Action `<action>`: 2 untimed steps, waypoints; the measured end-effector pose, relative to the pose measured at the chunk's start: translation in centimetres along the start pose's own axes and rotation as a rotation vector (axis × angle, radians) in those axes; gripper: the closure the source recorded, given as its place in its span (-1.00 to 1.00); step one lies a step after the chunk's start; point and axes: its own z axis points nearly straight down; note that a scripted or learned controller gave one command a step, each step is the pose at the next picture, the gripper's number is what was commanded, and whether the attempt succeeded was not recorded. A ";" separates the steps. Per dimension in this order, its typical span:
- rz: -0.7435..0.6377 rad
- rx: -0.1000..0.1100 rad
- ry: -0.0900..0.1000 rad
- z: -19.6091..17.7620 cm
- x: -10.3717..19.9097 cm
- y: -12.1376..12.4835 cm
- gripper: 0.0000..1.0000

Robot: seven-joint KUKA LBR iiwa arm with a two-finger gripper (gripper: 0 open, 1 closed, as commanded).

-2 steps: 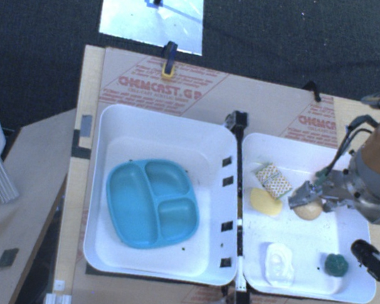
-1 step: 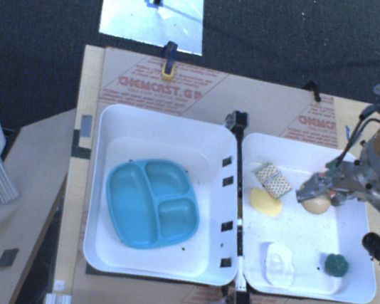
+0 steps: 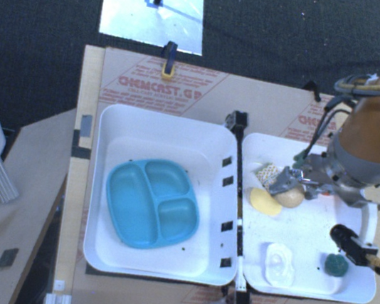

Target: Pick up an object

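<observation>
the gripper is low in the right bin, its fingers right at a tan lump, but i cannot tell if they are open or closed, beside a yellow piece, with a blue tray in the left bin.

You see the gripper low in the right bin, at a tan rounded object beside a yellow piece. A blue divided plate lies in the left bin.
</observation>
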 end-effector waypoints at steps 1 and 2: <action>-0.002 -0.002 0.001 0.3 6.0 1.9 1.00; 0.000 -0.001 0.000 1.8 10.7 4.5 1.00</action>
